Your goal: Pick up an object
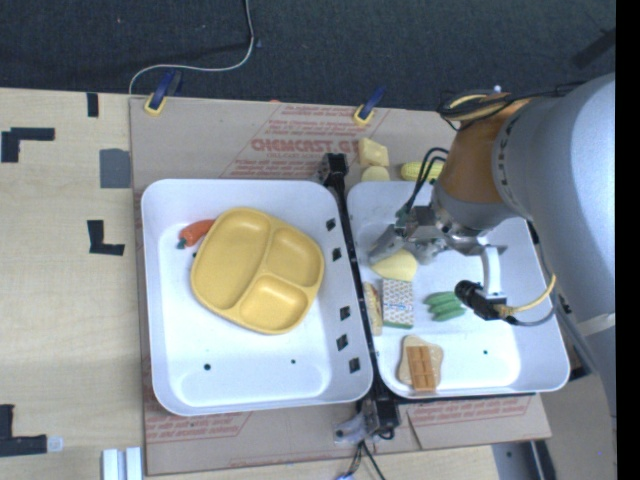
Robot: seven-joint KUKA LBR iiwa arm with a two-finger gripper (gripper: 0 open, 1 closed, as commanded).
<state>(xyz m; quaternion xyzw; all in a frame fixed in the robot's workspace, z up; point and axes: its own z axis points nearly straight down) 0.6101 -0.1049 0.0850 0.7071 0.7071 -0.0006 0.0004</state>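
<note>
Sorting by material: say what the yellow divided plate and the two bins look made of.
Yellow divided plate: probably moulded plastic, matte; uniform colour, soft rounded compartment ridges. Left bin and right bin: likely thin formed plastic, smooth with a slight sheen; rounded corners and raised rims.

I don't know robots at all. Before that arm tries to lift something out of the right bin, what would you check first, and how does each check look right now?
1. Hand above an item: ok, it sits over the pale yellow piece in the right bin.
2. Item already held: cannot tell, the wrist hides the contact.
3. Neighbours apart: not ok, the patterned packet lies right below the yellow piece.
4. Green pods out of the way: ok, they lie to the side.
5. Yellow divided plate out of the way: ok, it is in the left bin.
</note>
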